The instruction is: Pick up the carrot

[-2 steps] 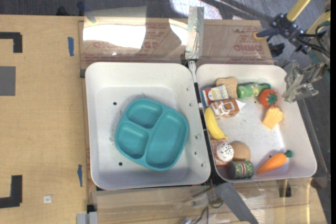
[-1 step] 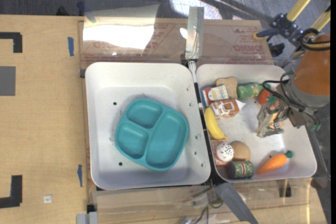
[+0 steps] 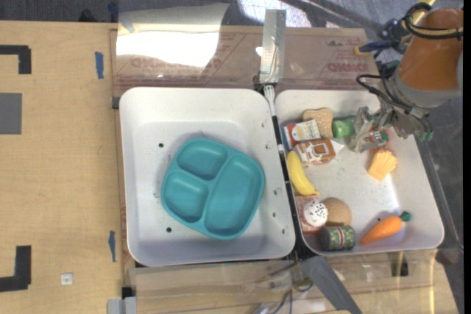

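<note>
The carrot [image 3: 384, 227], orange with a green top, lies in the right bin [image 3: 427, 180] near its front right corner, with its leafy end pointing right. My gripper [image 3: 372, 131] hangs over the back of the same bin, well behind the carrot and apart from it. It is just above a yellow-orange cheese wedge [image 3: 381, 164]. The arm's orange band [image 3: 434, 55] shows at the upper right.
Along the right bin's left side lie a bread slice [image 3: 318, 116], a green item [image 3: 341, 129], two small cartons [image 3: 315, 143] and a banana [image 3: 298, 173]. A white ball [image 3: 316, 212], a brown round [image 3: 338, 209] and a can [image 3: 337, 237] sit left of the carrot. The left bin [image 3: 140, 129] holds a teal divided plate [image 3: 213, 187].
</note>
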`<control>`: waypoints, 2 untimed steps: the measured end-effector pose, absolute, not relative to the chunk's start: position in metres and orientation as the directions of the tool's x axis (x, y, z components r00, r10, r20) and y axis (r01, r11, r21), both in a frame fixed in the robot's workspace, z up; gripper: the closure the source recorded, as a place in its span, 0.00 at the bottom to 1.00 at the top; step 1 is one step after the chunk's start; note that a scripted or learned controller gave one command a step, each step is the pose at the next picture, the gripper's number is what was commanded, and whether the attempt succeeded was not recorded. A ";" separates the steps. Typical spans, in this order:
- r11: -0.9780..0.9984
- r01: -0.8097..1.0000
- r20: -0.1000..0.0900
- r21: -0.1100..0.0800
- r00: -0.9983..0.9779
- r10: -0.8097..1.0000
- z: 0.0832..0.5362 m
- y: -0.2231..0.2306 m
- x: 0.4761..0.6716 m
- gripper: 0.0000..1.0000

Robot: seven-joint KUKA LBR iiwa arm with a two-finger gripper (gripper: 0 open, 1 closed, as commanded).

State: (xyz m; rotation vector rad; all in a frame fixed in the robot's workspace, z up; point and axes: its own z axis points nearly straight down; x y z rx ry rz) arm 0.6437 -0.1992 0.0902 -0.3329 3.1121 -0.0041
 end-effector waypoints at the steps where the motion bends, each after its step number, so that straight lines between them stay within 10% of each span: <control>1: 0.978 -0.210 0.000 0.001 -0.978 -0.210 0.087 -0.200 0.640 0.00; 2: 0.980 -0.200 -0.008 -0.002 -0.980 -0.200 0.088 -0.220 0.586 0.00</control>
